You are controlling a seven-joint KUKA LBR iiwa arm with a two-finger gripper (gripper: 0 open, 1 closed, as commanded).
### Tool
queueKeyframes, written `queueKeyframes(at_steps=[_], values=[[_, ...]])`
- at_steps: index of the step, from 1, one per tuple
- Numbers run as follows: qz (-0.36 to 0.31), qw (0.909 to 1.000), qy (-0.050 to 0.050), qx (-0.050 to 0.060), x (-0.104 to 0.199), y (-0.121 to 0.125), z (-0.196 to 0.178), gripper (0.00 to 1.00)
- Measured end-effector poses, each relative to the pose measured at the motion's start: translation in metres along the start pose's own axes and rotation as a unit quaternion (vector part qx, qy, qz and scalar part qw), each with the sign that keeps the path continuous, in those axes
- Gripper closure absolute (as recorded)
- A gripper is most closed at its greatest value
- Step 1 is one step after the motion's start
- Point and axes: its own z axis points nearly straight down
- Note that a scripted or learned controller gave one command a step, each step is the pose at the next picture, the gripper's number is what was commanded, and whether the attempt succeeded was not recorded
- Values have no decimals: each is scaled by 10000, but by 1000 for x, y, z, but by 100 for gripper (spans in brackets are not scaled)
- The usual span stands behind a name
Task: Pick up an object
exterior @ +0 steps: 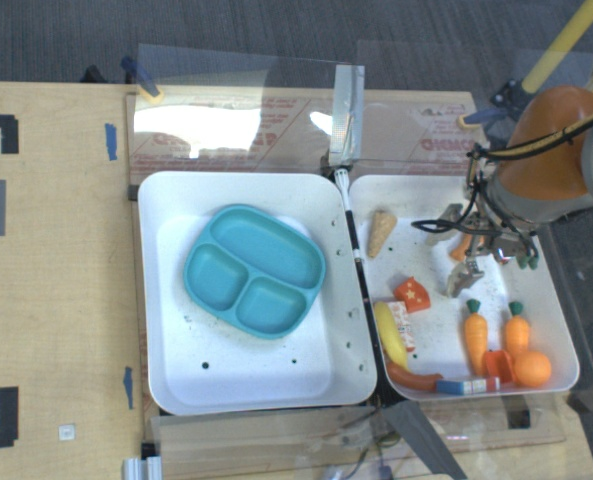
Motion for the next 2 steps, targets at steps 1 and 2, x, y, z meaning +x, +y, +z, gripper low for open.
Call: queueKeyframes(at_steps=[1, 2], values=[[342, 9994, 13, -4, -29, -9, 0, 0], [383, 9993, 11, -10, 21, 48, -1, 0]])
